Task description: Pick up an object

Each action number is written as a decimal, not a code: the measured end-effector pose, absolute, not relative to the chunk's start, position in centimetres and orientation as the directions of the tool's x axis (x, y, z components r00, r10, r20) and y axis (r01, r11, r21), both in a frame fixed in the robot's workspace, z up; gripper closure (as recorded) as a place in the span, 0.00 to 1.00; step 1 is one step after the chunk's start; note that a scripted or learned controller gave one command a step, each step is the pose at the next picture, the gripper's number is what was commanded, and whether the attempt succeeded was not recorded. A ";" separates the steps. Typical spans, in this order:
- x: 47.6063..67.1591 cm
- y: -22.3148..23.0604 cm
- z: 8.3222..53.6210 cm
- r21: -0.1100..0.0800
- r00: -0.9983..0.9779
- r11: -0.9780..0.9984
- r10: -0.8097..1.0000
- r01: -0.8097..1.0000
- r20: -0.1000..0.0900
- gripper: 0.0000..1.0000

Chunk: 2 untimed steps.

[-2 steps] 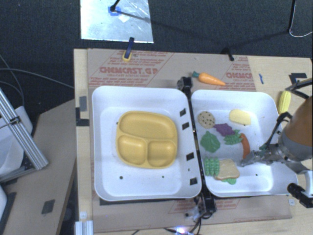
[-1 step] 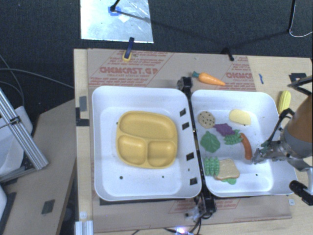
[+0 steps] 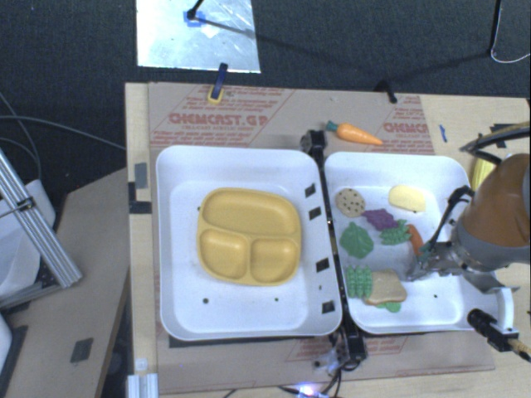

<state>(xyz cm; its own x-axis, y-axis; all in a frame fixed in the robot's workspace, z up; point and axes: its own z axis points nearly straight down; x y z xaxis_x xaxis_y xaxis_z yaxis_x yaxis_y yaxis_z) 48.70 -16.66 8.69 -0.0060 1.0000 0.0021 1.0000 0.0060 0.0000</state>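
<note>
The likeliest target is the sandwich (image 3: 387, 289), lying flat near the front of the right bin (image 3: 452, 317), touching the green ridged piece (image 3: 358, 281) on its left. Just behind it lie a green leafy piece (image 3: 357, 240), a purple bunch (image 3: 380, 219), a small green piece (image 3: 395, 235) and an orange carrot piece (image 3: 415, 239), with a cookie (image 3: 350, 201) and a pale yellow lemon-like piece (image 3: 407, 197) further back. The gripper (image 3: 423, 265) sits low in the bin, just right of the sandwich and in front of the carrot piece; whether its fingers are spread or pressed together I cannot tell, and nothing shows between them. To do this step well, I judge the arm should centre over one item, clear of neighbours, since the crowded toys invite a glancing grip. The left bin (image 3: 178, 222) holds a yellow divided tray (image 3: 249, 235); a whole carrot (image 3: 354, 133) lies on the desk (image 3: 274, 114) behind the bins
</note>
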 end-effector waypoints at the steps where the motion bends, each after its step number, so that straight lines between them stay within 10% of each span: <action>1: 48.7 -16.9 8.7 0.001 -0.002 0.002 1.000 1.000 0.000 0.00; 2: 48.7 -20.9 8.5 0.002 0.002 -0.002 1.000 1.000 -0.002 0.00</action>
<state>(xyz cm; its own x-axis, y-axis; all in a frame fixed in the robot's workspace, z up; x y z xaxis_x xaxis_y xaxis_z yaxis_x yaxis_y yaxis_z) 48.66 -20.88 8.47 0.0016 1.0000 -0.0025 1.0000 -0.0016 0.0025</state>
